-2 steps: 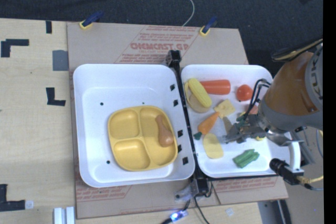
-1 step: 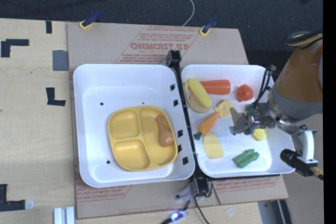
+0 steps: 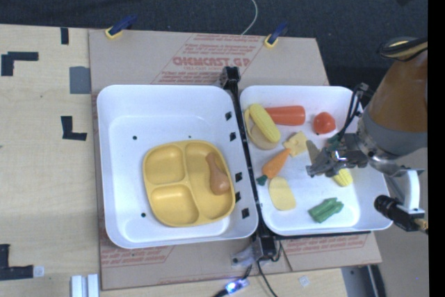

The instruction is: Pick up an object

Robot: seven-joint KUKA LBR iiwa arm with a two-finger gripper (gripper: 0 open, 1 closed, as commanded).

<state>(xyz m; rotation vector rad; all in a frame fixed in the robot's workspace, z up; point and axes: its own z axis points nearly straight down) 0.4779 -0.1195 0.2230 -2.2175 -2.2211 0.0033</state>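
Observation:
My gripper (image 3: 321, 165) hangs low over the right bin (image 3: 345, 94), near its right side, on the grey arm with the orange band (image 3: 403, 101). A small yellow corn piece (image 3: 343, 179) lies just right of and below it. To its left sit a pale yellow wedge (image 3: 296, 143) and a small orange carrot (image 3: 275, 164). A red tomato (image 3: 323, 123) lies above it. Whether anything is in the gripper cannot be made out.
The right bin also holds a corn cob (image 3: 263, 122), a long orange-red piece (image 3: 286, 115), a yellow lump (image 3: 281, 193) and a green piece (image 3: 325, 209). In the left bin (image 3: 118, 149), a yellow divided plate (image 3: 167, 181) carries a brown sausage (image 3: 217, 174).

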